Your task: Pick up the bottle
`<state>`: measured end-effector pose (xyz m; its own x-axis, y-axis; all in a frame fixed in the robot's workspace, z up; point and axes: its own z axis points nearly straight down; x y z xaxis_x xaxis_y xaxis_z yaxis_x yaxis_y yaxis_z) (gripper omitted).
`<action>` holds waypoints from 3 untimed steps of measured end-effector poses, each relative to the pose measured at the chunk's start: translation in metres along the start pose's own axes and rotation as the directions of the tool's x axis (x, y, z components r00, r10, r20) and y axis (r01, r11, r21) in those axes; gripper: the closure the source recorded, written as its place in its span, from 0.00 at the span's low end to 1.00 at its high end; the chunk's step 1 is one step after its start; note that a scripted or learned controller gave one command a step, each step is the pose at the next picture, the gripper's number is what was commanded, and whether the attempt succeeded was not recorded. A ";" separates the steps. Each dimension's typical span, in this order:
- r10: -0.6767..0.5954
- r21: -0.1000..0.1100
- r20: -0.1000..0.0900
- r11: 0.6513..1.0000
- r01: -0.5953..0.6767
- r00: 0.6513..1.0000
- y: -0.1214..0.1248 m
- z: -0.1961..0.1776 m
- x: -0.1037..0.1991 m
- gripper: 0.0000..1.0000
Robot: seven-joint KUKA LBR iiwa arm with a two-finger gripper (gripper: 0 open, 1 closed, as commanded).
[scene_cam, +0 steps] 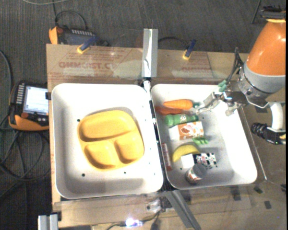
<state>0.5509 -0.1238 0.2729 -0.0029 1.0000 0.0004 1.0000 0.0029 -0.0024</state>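
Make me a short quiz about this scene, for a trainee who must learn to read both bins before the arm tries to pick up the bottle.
1. True or false: the yellow tray lies in the right bin.
2. What lies directly above the green bottle in the view? A) banana B) carrot C) carton
3. Fill in: the gripper hovers near the ____ edge of the right bin, as the view shows it.

Key
1. False: it lies in the left bin.
2. B: the carrot lies above the bottle; the carton and the banana lie below it.
3. Top: it is to the right of the carrot, with nothing seen between its fingers.
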 end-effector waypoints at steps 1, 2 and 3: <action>0.222 0.002 0.000 0.975 -0.222 0.975 -0.029 0.113 -0.001 0.00; 0.058 -0.010 0.000 0.998 -0.058 0.998 -0.026 0.184 -0.054 0.00; -0.206 -0.002 0.002 0.979 0.206 0.979 0.011 -0.068 -0.043 0.00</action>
<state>0.5620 -0.1672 0.3412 -0.2086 0.9780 -0.0010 0.9780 0.2086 0.0000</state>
